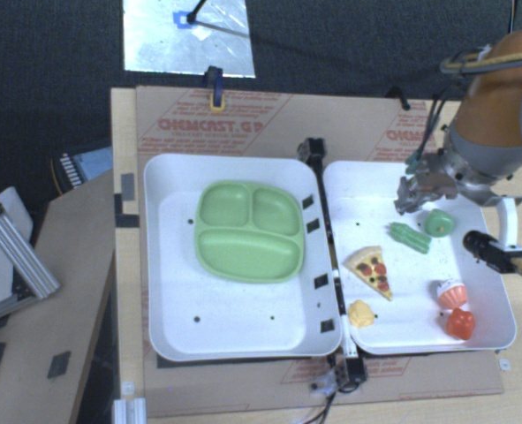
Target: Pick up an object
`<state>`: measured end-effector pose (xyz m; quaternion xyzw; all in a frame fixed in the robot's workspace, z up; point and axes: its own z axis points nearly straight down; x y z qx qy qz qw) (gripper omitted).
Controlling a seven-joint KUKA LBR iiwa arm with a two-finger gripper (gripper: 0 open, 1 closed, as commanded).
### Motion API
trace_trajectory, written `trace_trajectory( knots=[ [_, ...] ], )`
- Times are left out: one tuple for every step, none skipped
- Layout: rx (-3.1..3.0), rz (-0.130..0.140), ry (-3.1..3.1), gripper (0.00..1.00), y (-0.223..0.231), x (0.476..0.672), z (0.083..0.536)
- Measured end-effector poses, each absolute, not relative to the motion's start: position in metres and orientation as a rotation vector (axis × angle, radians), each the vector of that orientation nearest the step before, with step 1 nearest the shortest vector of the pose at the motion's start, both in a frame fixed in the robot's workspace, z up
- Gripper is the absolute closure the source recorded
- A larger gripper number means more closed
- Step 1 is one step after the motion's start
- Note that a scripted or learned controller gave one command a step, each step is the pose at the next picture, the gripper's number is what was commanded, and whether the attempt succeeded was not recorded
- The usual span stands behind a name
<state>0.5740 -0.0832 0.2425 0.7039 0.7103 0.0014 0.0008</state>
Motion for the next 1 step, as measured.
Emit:
trace_trajectory(
  knots=[
    [2.209, 0.006, 2.233, 1.0, -0.0264, 0.5855, 0.2467]
  ],
)
